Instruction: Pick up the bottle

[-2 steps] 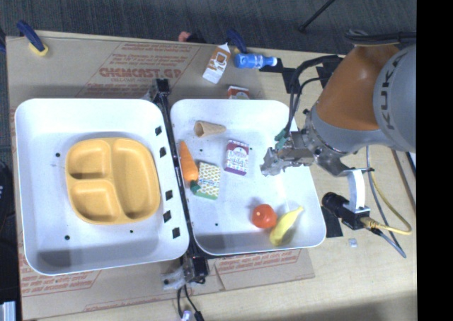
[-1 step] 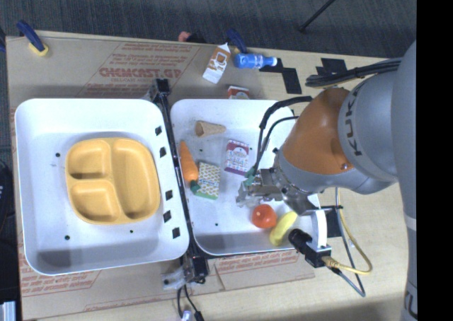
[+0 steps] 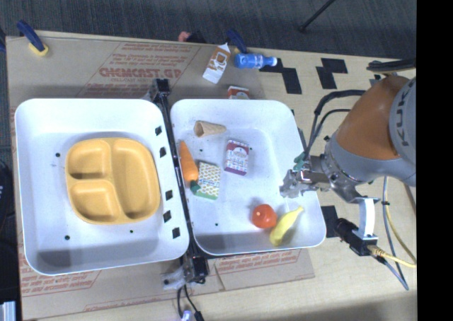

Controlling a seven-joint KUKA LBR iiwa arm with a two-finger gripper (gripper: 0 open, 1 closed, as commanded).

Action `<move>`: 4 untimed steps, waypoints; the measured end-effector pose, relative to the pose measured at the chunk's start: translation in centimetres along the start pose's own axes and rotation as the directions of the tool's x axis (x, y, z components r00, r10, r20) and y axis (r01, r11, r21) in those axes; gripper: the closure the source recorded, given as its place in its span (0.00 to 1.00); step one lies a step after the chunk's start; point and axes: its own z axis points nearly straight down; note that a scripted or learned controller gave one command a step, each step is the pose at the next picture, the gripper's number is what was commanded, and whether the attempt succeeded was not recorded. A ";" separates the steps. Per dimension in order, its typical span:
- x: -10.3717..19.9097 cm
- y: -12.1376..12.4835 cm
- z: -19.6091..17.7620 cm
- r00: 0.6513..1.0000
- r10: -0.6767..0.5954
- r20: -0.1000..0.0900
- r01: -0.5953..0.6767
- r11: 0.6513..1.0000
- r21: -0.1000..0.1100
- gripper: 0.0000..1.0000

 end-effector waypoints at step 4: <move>-0.7 0.0 -3.0 0.333 0.943 0.003 -0.943 0.333 0.007 1.00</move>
